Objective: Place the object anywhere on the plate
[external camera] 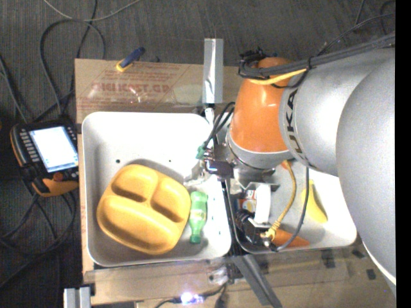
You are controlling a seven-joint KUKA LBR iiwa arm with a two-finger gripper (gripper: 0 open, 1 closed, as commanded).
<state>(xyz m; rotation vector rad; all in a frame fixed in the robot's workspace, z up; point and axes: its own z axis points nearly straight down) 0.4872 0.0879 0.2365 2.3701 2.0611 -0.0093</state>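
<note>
1. A yellow, three-compartment plastic plate (pixel 142 207) lies in the left shallow white bin (pixel 115 130), toward its lower half, tilted a little against the bin's edges.
2. A small green plastic bottle (pixel 197 217) lies on its side on the bin floor, just beside the plate's right rim and apparently touching it; it is not on the plate.
3. The grey arm with its orange band (pixel 260 120) reaches in from the right and covers most of the right white bin (pixel 337 233); only that bin's lower corner shows.
4. The gripper (pixel 204 167) sits over the wall between the two bins, just above the bottle's top end. Its parts merge with cables and a green connector, so I cannot tell how far its fingers stand apart, nor whether anything is between them.
5. In the right bin, a pale yellow object (pixel 316 205) and an orange one (pixel 290 239) peek out from under the arm; both are largely hidden, and their shapes are hard to make out.
6. Behind the bins lies a brown cardboard sheet (pixel 138 85), and to the left a handheld black control pendant with a lit screen (pixel 48 149).
</note>
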